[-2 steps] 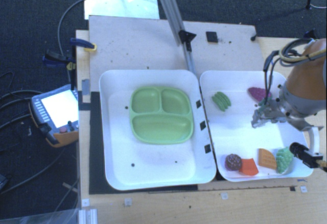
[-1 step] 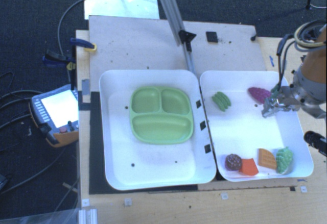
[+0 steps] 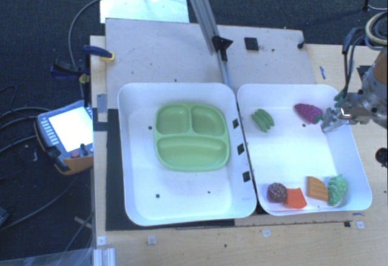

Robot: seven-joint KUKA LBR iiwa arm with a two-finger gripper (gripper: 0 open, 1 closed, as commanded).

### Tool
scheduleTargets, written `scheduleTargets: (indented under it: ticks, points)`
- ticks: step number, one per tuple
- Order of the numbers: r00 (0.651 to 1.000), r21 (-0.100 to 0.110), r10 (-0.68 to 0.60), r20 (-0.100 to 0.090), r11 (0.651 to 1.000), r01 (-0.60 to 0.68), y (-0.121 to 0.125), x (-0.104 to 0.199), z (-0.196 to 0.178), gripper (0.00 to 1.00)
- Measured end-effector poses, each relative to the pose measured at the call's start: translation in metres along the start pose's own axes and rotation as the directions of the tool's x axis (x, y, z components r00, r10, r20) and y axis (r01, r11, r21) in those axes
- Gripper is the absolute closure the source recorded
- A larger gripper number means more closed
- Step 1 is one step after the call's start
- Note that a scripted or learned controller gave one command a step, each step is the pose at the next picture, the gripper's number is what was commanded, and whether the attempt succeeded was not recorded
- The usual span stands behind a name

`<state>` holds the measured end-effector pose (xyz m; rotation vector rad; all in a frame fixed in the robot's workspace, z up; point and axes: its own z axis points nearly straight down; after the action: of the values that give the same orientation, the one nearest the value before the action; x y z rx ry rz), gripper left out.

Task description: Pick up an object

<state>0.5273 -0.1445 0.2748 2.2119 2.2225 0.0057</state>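
My jaws [image 3: 332, 122] wait at the right bin's edge

The counter [image 3: 182, 53] carries two white bins: the left bin [image 3: 130, 180] holds only a green divided plate [image 3: 192, 136], surely so that the right bin [image 3: 291, 162] gathers the small toys for picking. From its centre, a purple grape bunch [image 3: 308, 113] lies at one o'clock, just beside my jaws; I cannot tell if they are apart. I can read no writing.
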Motion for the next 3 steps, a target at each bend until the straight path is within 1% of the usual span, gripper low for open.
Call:
scheduleTargets:
  ticks: [1,2,3]
  points:
    - [1.000,0.002,-0.005,-0.002,1.000,0.005,0.025,0.039,0.006,1.00]
    - [1.000,0.003,-0.005,-0.003,1.000,0.005,0.038,0.083,0.008,1.00]
    - [1.000,0.002,-0.006,-0.003,1.000,0.006,0.059,0.138,0.009,1.00]
